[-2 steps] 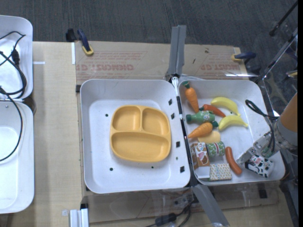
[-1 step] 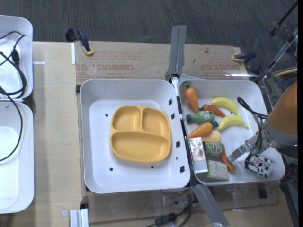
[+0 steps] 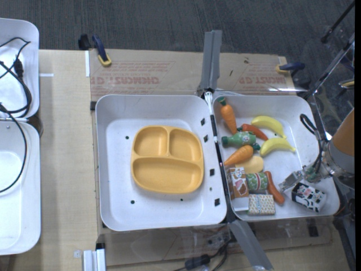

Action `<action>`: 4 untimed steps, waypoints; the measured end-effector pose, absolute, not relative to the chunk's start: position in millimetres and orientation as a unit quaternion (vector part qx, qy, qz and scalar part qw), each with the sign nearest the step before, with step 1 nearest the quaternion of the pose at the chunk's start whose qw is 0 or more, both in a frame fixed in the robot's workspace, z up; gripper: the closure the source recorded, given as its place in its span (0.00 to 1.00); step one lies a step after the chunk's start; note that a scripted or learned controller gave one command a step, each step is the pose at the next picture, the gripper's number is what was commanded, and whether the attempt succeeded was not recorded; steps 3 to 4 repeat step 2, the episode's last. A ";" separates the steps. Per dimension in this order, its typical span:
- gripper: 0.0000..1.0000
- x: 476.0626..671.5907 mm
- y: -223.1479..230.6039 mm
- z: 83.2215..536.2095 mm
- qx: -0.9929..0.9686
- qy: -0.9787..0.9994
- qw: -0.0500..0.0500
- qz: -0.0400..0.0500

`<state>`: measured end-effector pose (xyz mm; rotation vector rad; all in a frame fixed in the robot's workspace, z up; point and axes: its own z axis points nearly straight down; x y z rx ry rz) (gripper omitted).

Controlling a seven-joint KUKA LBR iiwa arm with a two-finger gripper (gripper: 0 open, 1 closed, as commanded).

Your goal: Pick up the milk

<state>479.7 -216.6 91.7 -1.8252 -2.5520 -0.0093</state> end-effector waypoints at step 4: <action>0.00 479.6 -217.2 100.0 -0.581 -0.814 0.002 -0.002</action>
